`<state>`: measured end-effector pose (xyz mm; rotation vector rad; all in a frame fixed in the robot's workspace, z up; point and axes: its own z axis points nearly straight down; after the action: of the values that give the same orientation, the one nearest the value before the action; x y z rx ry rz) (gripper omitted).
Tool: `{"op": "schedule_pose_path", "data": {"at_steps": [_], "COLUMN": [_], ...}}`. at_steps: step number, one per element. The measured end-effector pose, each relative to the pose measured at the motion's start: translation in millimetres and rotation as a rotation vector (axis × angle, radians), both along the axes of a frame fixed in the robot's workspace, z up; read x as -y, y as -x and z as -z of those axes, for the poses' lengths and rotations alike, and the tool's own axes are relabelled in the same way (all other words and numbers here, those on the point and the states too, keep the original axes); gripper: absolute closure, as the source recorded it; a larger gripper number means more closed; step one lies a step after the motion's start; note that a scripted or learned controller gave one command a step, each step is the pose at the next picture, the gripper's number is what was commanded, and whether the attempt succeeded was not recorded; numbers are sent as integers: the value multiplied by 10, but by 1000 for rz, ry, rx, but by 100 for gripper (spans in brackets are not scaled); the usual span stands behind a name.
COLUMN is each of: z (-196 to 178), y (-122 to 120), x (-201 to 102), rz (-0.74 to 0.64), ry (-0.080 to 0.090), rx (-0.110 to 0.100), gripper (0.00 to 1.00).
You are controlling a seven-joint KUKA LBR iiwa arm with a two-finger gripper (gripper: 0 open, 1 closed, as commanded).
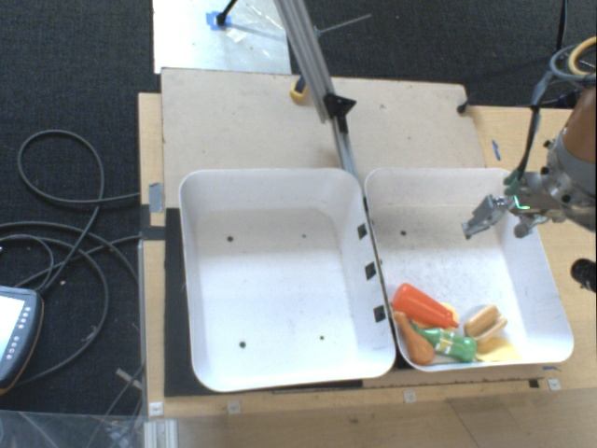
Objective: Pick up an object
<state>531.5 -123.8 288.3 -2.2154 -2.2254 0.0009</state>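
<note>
The gripper (502, 215) hangs above the far part of the right bin (546, 292), well apart from the toys heaped in the near corner. Its fingers look spread and nothing sits between them, though the slant makes the exact gap hard to judge. The heap holds an orange carrot (424, 304), a green bottle (452, 344) and a small bun (485, 322), all touching. To pick cleanly, the arm should travel toward the near corner, choose the carrot on the heap's open side, and descend straight with fingers straddling its narrow width.
</note>
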Motion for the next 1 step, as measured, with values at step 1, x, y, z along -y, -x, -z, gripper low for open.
{"op": "schedule_pose_path", "data": {"at_steps": [1], "z": [-18], "y": [-6], "x": [2], "rz": [1], "ry": [1], "rx": [4], "gripper": [0]}}
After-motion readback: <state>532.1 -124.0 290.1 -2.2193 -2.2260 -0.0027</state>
